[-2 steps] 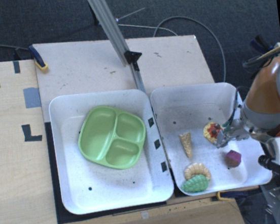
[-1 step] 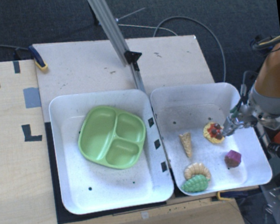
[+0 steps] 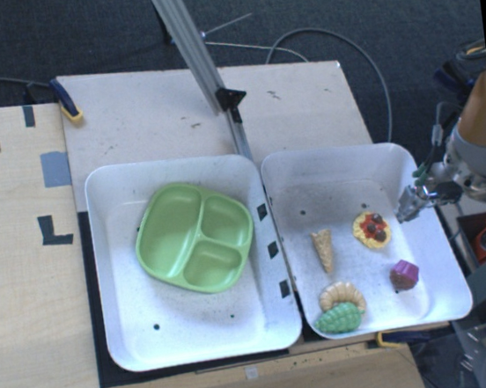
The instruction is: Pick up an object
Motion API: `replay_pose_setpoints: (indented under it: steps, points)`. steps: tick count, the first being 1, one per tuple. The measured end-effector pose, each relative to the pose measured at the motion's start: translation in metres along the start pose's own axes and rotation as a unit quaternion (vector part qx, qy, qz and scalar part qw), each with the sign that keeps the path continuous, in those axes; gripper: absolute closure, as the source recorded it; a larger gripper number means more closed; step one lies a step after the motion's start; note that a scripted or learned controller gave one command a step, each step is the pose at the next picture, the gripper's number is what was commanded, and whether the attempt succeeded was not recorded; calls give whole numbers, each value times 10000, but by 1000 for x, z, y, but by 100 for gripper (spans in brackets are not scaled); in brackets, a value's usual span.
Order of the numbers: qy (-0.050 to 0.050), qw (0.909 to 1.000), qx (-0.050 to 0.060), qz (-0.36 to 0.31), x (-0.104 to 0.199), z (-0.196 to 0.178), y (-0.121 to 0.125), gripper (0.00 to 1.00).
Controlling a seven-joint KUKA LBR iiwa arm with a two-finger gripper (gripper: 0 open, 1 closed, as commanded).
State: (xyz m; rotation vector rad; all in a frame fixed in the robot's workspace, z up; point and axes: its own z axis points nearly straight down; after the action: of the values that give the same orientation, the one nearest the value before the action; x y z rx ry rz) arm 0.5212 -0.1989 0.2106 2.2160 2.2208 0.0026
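The right bin (image 3: 337, 167) holds several toy foods: a cone-shaped piece (image 3: 323, 249), a round yellow tart with red berries (image 3: 372, 229), a purple piece (image 3: 404, 275), a tan croissant-like piece (image 3: 341, 294) and a green bumpy piece (image 3: 339, 317). My gripper (image 3: 409, 205) hangs at the right rim of this bin, just right of the tart and apart from it. Nothing shows between its fingers.
A green divided plate (image 3: 195, 237) lies in the left bin (image 3: 129, 337). A metal pole (image 3: 198, 53) slants across the top toward the gap between the bins. A cable (image 3: 357, 49) loops behind the right bin.
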Motion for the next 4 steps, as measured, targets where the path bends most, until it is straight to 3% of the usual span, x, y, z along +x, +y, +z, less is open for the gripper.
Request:
replay_pose_setpoints:
  steps: [2,4]
  points:
    - [19,10000,23,-27,100,-18,12,100]
    - [16,10000,34,-21,193,-6,29,100]
